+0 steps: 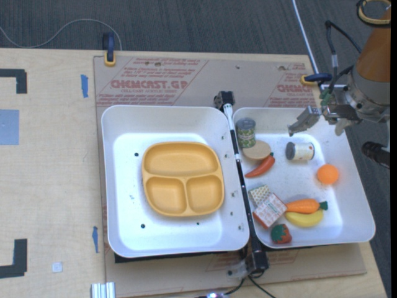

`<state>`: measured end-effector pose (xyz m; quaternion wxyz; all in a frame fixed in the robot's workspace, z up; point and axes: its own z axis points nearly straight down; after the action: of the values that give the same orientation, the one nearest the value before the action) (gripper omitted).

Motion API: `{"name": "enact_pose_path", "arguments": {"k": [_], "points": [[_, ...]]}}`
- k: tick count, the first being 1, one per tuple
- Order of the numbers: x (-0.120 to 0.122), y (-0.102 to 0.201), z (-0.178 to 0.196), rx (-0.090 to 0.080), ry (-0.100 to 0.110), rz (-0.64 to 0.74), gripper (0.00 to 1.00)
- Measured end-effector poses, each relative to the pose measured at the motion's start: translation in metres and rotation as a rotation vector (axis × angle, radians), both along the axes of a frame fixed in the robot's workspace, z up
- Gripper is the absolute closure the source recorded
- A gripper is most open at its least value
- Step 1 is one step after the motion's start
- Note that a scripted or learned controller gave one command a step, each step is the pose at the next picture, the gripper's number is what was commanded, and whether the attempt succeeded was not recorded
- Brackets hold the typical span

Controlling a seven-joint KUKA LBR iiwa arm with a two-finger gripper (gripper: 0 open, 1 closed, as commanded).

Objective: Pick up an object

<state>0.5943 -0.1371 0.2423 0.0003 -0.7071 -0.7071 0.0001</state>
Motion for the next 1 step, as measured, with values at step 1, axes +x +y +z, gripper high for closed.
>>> {"name": "enact_pose_path", "arguments": {"k": [1], "points": [[0.0061, 0.0061, -0.1044, -0.001, -0.003, -0.001, 0.0]]}}
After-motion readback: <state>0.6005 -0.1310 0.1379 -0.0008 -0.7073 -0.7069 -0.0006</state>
